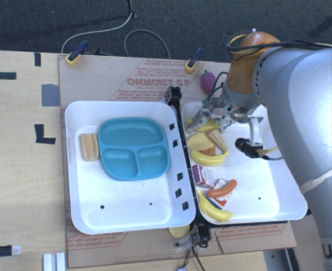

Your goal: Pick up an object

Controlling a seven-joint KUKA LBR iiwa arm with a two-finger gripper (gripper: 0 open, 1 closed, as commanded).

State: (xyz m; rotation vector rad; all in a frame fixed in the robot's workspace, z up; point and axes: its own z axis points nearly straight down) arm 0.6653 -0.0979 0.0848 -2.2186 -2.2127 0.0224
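The gripper [211,116] is positioned low over the far end of the right bin [267,199], just above a banana [206,154]. Finger state cannot be told; possibly nothing is held. A blue tray [134,148] is seen in the left bin [81,208].

A single camera looks down on the bench at a slant from above, far enough off to take in both bins whole: the left bin [78,208] and the right bin [279,199] sit side by side mid-picture. Dark floor lies along the top edge. The arm [298,100] enters from the right, bulking large and near the lens.
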